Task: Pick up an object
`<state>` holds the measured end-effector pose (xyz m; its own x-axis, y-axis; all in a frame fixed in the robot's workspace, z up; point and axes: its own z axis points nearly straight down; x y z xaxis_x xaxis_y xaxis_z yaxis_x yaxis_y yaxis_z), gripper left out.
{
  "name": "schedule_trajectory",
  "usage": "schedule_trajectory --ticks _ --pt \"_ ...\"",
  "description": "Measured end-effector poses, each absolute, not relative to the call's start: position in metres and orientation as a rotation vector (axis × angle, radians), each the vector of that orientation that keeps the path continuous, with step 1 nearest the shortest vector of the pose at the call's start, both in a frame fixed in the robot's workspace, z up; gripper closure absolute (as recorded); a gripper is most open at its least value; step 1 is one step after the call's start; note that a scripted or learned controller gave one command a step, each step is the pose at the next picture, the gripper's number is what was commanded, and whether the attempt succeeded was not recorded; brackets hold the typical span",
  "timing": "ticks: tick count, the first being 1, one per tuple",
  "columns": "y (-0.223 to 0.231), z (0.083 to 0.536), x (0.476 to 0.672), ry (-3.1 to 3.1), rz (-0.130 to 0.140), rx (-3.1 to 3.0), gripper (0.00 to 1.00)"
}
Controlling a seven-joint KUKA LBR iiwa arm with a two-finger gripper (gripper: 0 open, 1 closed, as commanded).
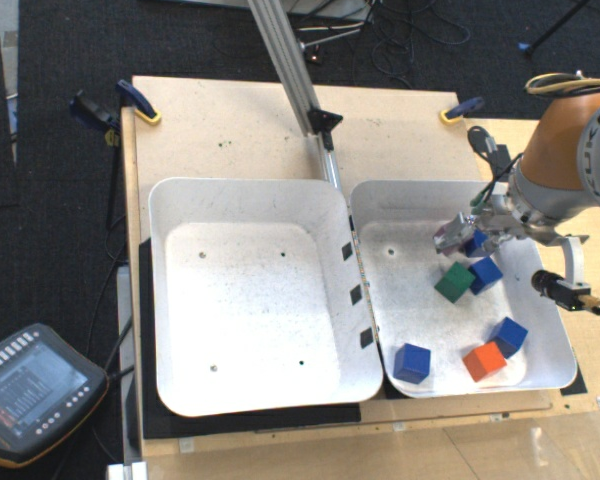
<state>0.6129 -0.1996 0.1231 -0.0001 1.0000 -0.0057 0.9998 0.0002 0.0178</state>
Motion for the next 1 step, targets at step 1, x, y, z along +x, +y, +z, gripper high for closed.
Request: schedule_trajectory --ticks 1 --pt "-0.2 0.1312 0.6128 2.209 0.012 2.208 1.0"
